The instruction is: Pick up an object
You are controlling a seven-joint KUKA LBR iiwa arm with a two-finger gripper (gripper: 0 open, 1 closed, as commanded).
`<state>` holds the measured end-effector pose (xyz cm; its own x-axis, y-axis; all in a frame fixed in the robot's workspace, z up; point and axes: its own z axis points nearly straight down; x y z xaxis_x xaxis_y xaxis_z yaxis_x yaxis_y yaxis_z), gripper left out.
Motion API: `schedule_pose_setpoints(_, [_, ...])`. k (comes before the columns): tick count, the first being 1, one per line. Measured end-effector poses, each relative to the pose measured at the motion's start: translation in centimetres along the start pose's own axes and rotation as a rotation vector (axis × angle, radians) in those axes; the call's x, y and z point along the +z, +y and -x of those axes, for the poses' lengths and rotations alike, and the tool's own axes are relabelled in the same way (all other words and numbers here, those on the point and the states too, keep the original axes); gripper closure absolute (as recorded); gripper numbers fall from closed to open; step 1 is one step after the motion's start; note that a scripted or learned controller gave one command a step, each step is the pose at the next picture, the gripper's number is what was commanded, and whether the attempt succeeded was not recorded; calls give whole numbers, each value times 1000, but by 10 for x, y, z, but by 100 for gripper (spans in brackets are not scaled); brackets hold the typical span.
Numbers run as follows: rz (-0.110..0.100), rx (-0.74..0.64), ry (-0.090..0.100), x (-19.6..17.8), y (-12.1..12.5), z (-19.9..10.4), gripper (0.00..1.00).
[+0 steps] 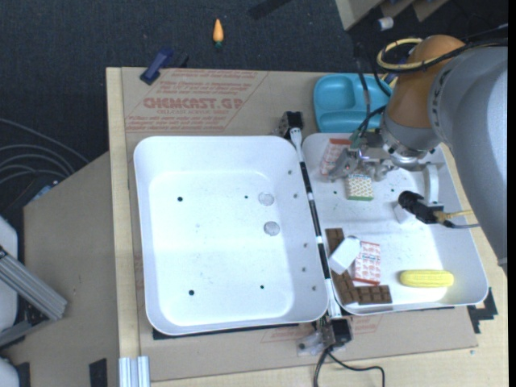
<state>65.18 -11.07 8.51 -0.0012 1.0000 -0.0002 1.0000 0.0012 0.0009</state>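
Two shallow white plastic bins side by side on a tan board-covered tabletop [201,103]. Left bin [153,216] bare but for small holes and two round marks. In the right bin [463,285]: near the far end, a small square cream packet with a dotted pattern [359,187], directly under the claw [355,166] of the grey arm with orange band [419,87] reaching in from the right. Claw low over the bin, at the packet's far edge — spread or pressed together, cannot tell; nothing visibly pinched. Just left of the claw, a clear wrapper with reddish print [330,158]. Toward the near end: a yellow corn-cob-shaped toy [426,278] at right, a red-and-white printed card [368,263], a white slip [344,254], and a brown chocolate-bar-like strip [359,293] along the divider. Beyond the right bin, a turquoise plastic tray [343,99].
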Motion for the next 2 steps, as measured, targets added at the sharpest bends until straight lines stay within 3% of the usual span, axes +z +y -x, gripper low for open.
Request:
schedule_pose_setpoints(1, [1,-1,-2,-10,0,0,100])
schedule_pose_setpoints(2, [1,-1,0,-117,-19,-50,100])
